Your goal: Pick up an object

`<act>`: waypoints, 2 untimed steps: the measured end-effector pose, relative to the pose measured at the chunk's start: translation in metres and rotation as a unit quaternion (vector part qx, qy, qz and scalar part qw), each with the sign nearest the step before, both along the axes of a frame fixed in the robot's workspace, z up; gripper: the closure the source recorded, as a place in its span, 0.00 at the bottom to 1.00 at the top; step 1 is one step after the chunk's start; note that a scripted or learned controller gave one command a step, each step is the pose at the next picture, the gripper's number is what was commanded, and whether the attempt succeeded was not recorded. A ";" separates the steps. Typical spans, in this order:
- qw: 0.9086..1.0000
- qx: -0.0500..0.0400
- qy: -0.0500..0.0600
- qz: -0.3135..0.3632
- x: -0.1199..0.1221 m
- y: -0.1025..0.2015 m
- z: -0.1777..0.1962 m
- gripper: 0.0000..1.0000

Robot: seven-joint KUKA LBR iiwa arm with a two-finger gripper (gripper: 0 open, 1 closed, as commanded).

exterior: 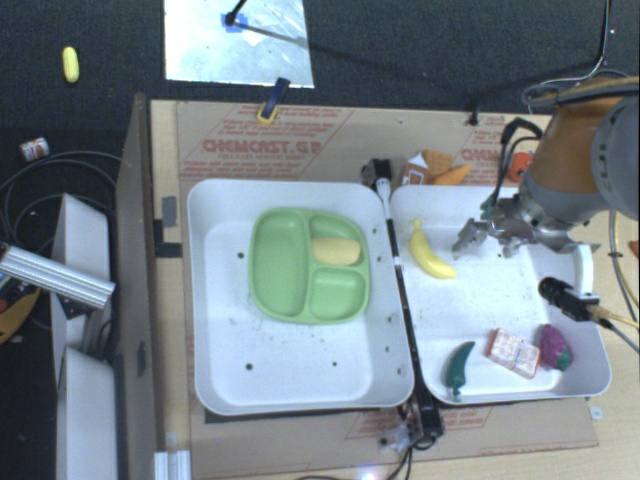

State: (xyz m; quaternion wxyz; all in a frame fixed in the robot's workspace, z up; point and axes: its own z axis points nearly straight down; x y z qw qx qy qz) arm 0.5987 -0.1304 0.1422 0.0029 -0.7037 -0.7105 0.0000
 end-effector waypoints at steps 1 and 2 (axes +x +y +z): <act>1.000 -0.001 -0.005 0.000 0.042 0.043 -0.046 0.00; 1.000 -0.001 -0.011 -0.001 0.054 0.046 -0.050 0.00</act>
